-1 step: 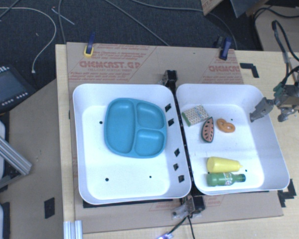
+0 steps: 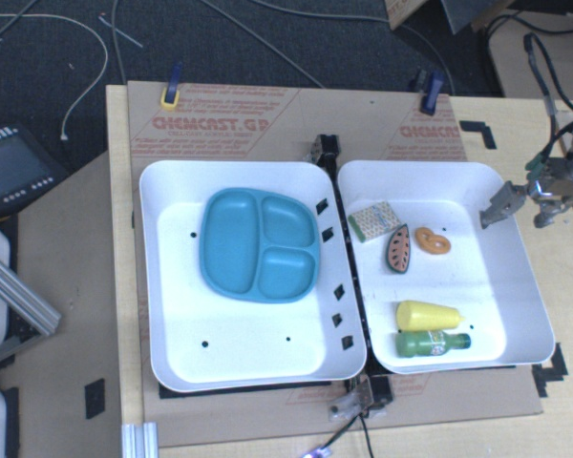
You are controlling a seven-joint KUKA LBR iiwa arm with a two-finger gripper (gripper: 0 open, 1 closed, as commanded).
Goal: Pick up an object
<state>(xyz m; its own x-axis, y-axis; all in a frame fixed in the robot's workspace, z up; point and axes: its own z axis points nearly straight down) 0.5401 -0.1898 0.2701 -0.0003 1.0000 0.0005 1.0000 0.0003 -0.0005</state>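
Note:
The right bin [image 2: 516, 284] holds several small things: a green checkered pad [image 2: 374, 221], a watermelon slice [image 2: 397, 250], an orange ring [image 2: 433, 241], a yellow piece [image 2: 427, 315] and a green bottle [image 2: 432, 343] lying on its side. My gripper [image 2: 526, 208] hangs over the bin's right rim, near its far corner. It is open, with nothing between its fingers. It is well to the right of the orange ring and apart from every object.
A blue divided plate [image 2: 259, 244] lies in the left bin [image 2: 172, 322]. A raised divider [image 2: 342, 256] with black clips separates the two bins. Cables run across the dark floor behind the bench.

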